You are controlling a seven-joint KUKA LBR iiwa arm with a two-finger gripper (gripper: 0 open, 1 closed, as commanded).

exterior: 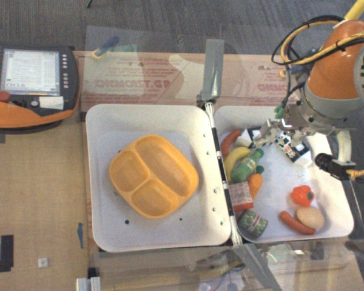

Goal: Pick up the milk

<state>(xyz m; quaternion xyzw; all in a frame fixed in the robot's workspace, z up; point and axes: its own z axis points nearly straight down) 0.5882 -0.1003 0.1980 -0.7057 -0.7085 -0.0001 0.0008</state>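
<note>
One milk carton (289, 145) sits right under the gripper (283, 132), long axis slanting toward the bin's (343, 220) near-right. Can't tell the gripper's state, it's too cluttered there. Banana (238, 158) and bottle (247, 166) crowd its left; bare floor lies below-right toward the tomato (302, 194).

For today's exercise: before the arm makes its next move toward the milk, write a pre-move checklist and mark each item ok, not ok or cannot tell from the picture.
1. Milk carton in view in the right bin: ok.
2. Tool positioned over the right bin, near the carton: ok.
3. Carton seated between the tool's fingers: cannot tell, wrist hardware covers part of it.
4. Carton free of neighbours: not ok, the green bottle and banana lie close by.
5. Orange tray in the left bin, out of the way: ok.
</note>
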